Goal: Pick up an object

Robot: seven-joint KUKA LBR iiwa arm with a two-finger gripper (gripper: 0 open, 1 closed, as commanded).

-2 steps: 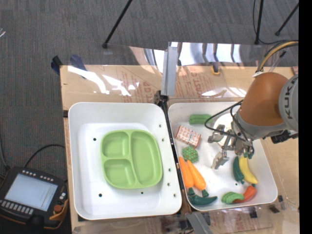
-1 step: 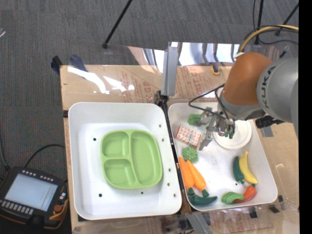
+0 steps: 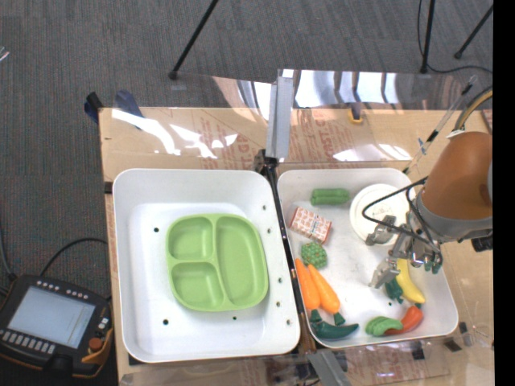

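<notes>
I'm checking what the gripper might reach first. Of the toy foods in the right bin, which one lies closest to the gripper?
The yellow banana, lying right beside the gripper near the bin's right wall. The carrots, green cucumber and boxed snack all lie farther left.

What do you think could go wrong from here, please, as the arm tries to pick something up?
1. The claw sits low over a crowded corner: banana, red pepper and green pepper lie close together, so it may nudge or catch the wrong one.
2. These lie near the right bin's wall, which could block a finger.
</notes>
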